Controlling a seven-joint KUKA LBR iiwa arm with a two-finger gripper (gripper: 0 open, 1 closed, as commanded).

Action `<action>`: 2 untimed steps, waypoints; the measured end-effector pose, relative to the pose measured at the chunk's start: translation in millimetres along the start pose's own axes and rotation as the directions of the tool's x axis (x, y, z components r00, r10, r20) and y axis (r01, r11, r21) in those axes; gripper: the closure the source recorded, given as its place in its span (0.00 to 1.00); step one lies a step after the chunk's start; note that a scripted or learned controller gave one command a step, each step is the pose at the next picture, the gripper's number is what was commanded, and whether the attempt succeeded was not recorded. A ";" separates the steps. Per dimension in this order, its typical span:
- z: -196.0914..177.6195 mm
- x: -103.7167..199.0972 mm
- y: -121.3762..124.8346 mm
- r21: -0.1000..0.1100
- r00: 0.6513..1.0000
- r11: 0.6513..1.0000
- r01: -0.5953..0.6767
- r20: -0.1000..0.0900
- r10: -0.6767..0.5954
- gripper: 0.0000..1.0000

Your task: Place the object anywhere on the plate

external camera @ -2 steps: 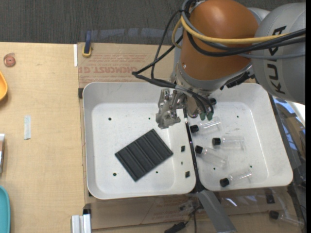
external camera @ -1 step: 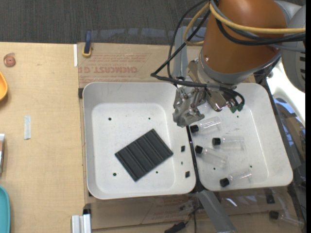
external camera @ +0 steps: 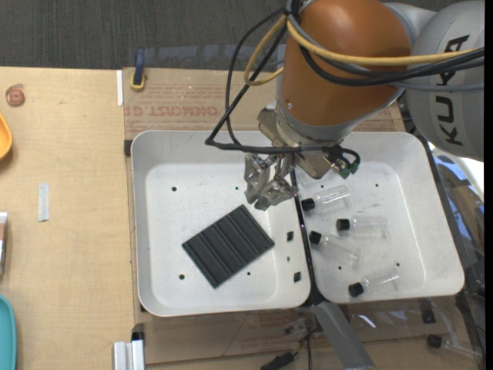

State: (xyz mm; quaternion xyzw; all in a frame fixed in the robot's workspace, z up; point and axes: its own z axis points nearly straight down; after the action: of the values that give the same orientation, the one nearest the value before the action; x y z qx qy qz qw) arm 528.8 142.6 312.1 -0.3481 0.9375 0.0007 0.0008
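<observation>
A dark ribbed rectangular plate (external camera: 228,245) lies flat and turned at an angle in the left bin (external camera: 154,206). Several clear vials with black caps lie in the right bin (external camera: 416,206): one (external camera: 327,200) near the divider, one (external camera: 362,226) in the middle, one (external camera: 335,247) below it and one (external camera: 376,284) near the front. My gripper (external camera: 266,190) hangs under the orange wrist, over the left bin's right side, just up and right of the plate and close to the divider. It casts a shadow on the bin floor.
Two small black bits (external camera: 290,236) (external camera: 296,276) lie in the left bin by the divider. Cables (external camera: 239,91) loop off the wrist to the left. A cardboard sheet (external camera: 192,99) lies behind the bins and a wooden bench top (external camera: 62,206) to the left.
</observation>
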 end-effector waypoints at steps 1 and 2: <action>0.0 0.1 -0.2 0.000 1.000 1.000 0.000 0.000 0.000 0.00; -9.2 -0.9 -1.4 0.000 1.000 1.000 -0.005 0.004 0.005 1.00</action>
State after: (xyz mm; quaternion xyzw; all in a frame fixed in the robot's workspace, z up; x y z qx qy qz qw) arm 530.4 142.2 321.3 -0.3456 0.9384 0.0016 0.0027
